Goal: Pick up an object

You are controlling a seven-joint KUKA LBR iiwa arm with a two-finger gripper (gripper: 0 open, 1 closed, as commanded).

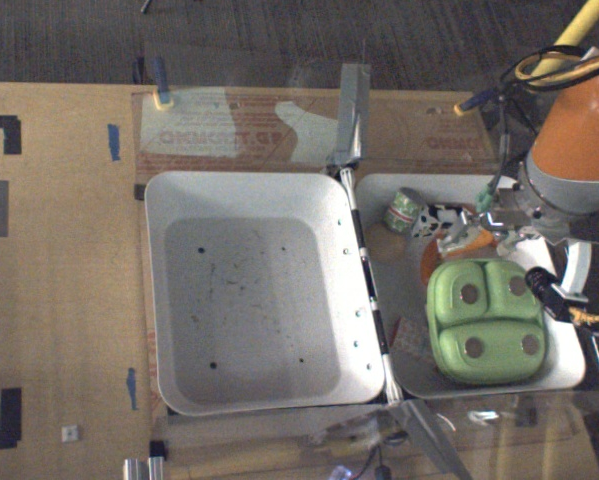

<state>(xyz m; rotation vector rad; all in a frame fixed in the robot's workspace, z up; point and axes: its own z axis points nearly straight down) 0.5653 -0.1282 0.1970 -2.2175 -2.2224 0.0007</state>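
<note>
Within the right bin [569,373], a green four-holed block [486,320], probably light, rigid and slippery, offers its edges for grasping; the hand's [479,226] state cannot be told.

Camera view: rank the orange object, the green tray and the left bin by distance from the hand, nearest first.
Measured from the hand over the right bin's far side:
1. Orange object, right beside the hand in the right bin.
2. Green tray, just nearer the camera in the same bin.
3. Left bin, farthest, across the divider.
</note>
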